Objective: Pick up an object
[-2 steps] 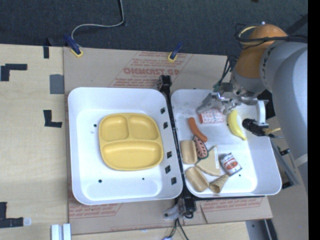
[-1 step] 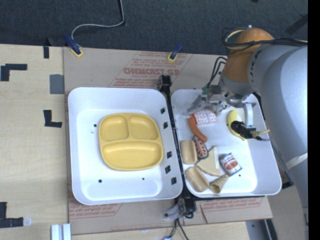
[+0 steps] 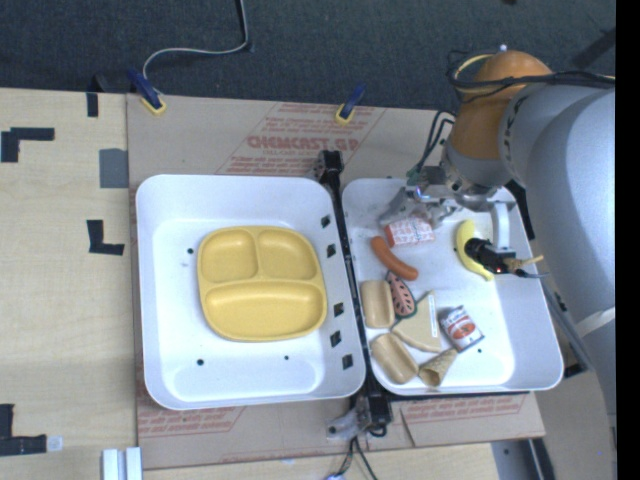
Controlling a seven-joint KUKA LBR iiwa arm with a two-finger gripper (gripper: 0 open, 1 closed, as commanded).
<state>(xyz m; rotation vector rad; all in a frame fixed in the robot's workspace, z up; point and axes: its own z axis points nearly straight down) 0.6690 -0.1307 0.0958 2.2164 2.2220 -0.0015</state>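
My gripper hangs low over the back of the right bin, under the grey arm with its orange band. Directly in front of it lies a white and red packet, very close or touching; I cannot tell which. An orange sausage lies just left of the packet. A yellow banana rests to the right. Toward the front of the bin are a bread slice, a red slice, a cheese wedge, a small red can, a bread roll and a cone.
The left bin holds a yellow divided plate. A black hinge strip runs between the two bins. The arm's large grey body overhangs the right bin's right side.
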